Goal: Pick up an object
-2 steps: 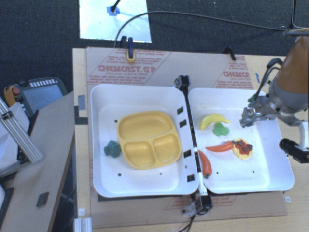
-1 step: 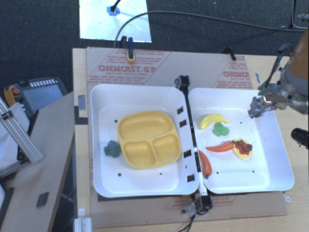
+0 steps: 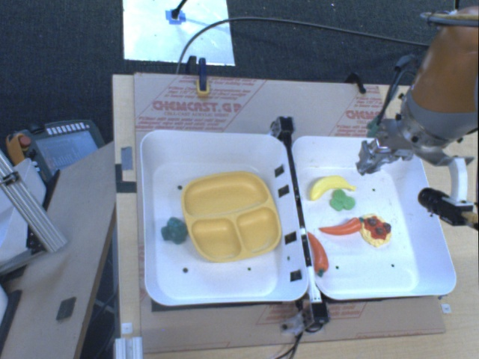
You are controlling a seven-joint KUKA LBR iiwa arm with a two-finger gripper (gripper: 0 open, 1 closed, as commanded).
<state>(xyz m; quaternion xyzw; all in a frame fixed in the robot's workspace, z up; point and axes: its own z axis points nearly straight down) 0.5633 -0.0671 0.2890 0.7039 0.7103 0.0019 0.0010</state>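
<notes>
Right bin (image 3: 426, 271), toys loose on its white floor. Yellow banana (image 3: 331, 186), curved, lies in the bin's upper left part. Green broccoli-like piece (image 3: 343, 199) touches the banana's lower edge. Red-orange chili pepper (image 3: 340, 228) sits toward the bin's middle, its tip meeting a small pizza slice (image 3: 376, 230), yellow with red and dark spots. A second red pepper (image 3: 319, 254) lies against the bin's left wall, low down.

Gripper (image 3: 369, 161) hangs over the bin's upper part, just up and right of the banana, clear of every toy. Nothing between the jaws; whether they stand open or closed cannot be told from this angle.

Left bin (image 3: 157, 200), sharing the right bin's left wall: yellow three-compartment tray (image 3: 228, 215) in the middle, dark green broccoli toy (image 3: 175, 231) at the tray's left.

Both bins rest on a brown cardboard sheet (image 3: 239, 99) on the desk. Red print on the cardboard above the bins reads "CHEMCAST GP"; a second, partial print near the right bin's top edge is too cut off to read. Dark carpet beyond the bins, with a pale sheet (image 3: 176, 21) lying on it. A teach pendant (image 3: 63, 148) sits far left of the bins.
</notes>
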